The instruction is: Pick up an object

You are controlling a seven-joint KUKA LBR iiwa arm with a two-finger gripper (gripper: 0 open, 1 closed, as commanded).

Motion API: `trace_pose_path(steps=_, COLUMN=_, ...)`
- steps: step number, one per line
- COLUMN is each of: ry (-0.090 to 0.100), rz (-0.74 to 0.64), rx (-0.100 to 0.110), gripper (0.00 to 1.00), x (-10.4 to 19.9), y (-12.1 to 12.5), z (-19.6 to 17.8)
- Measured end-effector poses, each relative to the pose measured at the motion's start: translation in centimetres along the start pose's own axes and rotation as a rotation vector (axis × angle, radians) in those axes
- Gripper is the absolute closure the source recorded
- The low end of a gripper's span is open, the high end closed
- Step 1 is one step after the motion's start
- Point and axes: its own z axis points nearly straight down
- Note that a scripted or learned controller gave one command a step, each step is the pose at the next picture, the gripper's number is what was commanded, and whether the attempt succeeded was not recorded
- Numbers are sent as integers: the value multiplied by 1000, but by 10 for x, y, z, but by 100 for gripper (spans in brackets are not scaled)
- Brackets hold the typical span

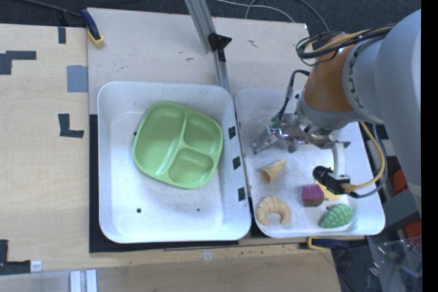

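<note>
Two shallow white bins sit side by side on a pale wooden bench. The left bin [116,215] holds a light green plastic plate [178,144], rounded and split into three compartments, lying tilted toward the bin's upper middle. The right bin [373,219] has a speckled, scuffed floor and holds four small toy foods. A tan cone [273,170] lies on its side near the bin's centre. A beige croissant [274,210], ridged and curved, rests at the front left corner. A small purple block [313,195] sits right of the cone, and a bumpy green piece [337,216], leaf-like in shape, lies just beside it toward the front right.

The arm [383,72] enters from the right, grey with its orange band bent over the right bin. The gripper [268,139] points left and down, its metal tips above the bin floor just behind the cone, apart from it. Nothing sits between the tips; whether they are spread or closed cannot be told.
</note>
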Motion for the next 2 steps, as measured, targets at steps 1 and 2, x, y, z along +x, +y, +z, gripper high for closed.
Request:
trace_pose_path(steps=1, ry=1, rz=-1, rx=-5, gripper=100, x=1, y=2, z=-14)
trace_pose_path(steps=2, ry=0, rz=0, rx=-11, gripper=100, x=2, y=6, z=-56)
